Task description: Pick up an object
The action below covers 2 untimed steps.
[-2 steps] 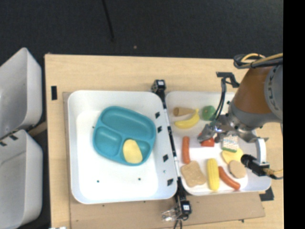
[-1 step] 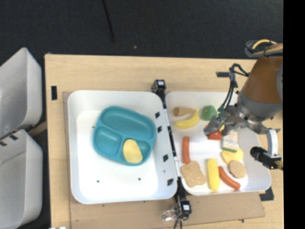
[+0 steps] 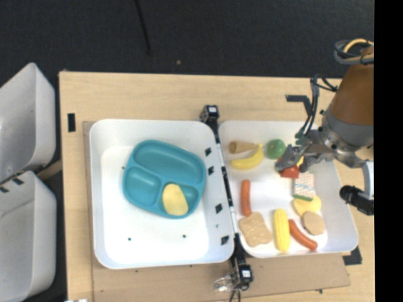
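- Nearest, at the bottom of the frame: the lower rims of both bins; left bin (image 3: 107, 244), right bin (image 3: 343, 241).
- Lower right bin: slice of bread (image 3: 255, 229), corn cob (image 3: 281, 229) just beside it, a hot dog (image 3: 302, 234) lying at a slant, a round tan piece (image 3: 313, 223) touching it.
- Above these: yellow cheese wedge (image 3: 306, 205), a speckled pale block (image 3: 304, 184), an upright orange-red sausage (image 3: 245, 196).
- Left bin, centre: blue divided plate (image 3: 151, 172), with a yellow lemon-like piece (image 3: 175, 200) in its lower right compartment.
- Right bin, upper part: banana (image 3: 247, 161), ice-cream cone (image 3: 242, 147) just above it, green round fruit (image 3: 274, 148).
- Gripper (image 3: 293, 161) low over the bin, right of the green fruit; a red piece (image 3: 289, 172) sits at its tip, touching or just under it. Whether the fingers are apart or together: cannot tell.
- Far right: grey arm with orange band (image 3: 352, 96).
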{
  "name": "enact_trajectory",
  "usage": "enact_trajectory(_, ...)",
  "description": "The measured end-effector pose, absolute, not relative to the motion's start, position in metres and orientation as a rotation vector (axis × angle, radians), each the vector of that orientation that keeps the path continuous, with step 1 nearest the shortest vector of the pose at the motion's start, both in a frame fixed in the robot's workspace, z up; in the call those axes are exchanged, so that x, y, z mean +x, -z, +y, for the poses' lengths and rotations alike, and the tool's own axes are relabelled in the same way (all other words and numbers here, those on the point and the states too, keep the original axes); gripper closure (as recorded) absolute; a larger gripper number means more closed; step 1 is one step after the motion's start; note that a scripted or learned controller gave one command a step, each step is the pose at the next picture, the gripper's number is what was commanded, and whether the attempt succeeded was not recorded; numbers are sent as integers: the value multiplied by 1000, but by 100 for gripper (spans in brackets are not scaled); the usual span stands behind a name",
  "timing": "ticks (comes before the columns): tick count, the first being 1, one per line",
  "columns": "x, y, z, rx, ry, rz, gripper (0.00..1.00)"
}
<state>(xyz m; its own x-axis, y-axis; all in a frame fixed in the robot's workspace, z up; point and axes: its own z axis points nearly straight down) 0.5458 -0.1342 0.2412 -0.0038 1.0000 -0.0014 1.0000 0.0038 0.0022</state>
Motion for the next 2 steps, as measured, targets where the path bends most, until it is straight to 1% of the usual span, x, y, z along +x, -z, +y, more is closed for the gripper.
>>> enact_trajectory(2,517,-226,-45,2217,3,2230,100)
